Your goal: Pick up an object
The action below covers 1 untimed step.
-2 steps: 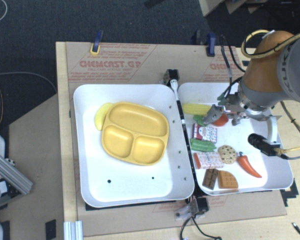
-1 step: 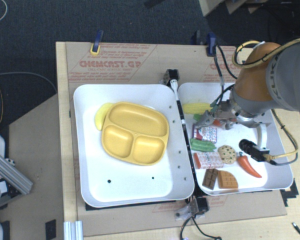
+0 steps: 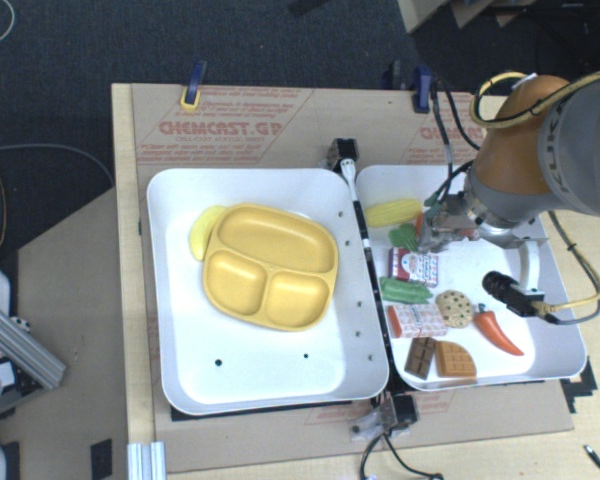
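Orange-banded arm (image 3: 515, 138) is low over my right bin (image 3: 565, 353), gripper (image 3: 438, 223) near the corn (image 3: 393, 211) and red-white packet (image 3: 414, 266). Nothing lifted that I can see, so the pick looks undone. Wrist hides the tool, can't tell its state. Yellow tray (image 3: 268, 266) sits in the left bin (image 3: 180, 298).

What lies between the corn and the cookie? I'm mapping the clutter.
In the camera view, a red-and-white packet and a green pod lie between corn and cookie.
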Motion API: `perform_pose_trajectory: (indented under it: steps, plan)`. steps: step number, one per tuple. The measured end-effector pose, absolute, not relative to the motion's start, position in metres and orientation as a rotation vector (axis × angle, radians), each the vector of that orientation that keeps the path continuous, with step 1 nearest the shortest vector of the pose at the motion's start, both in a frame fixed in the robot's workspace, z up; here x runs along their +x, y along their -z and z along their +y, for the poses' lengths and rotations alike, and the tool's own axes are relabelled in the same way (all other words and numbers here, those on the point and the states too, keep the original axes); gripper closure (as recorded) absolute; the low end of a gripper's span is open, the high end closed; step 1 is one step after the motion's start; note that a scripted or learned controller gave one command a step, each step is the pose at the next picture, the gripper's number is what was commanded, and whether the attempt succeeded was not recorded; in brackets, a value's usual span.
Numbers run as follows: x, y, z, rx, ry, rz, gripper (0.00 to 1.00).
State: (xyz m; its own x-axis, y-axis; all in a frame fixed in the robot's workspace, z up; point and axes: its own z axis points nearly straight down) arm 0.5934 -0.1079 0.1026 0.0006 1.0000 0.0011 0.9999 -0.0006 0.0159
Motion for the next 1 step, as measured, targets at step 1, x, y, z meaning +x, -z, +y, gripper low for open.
perform_pose_trajectory:
  steps: [1]
  plan:
    - [0.5917,-0.1664,-0.1070,2.216,-0.006,2.218,1.00]
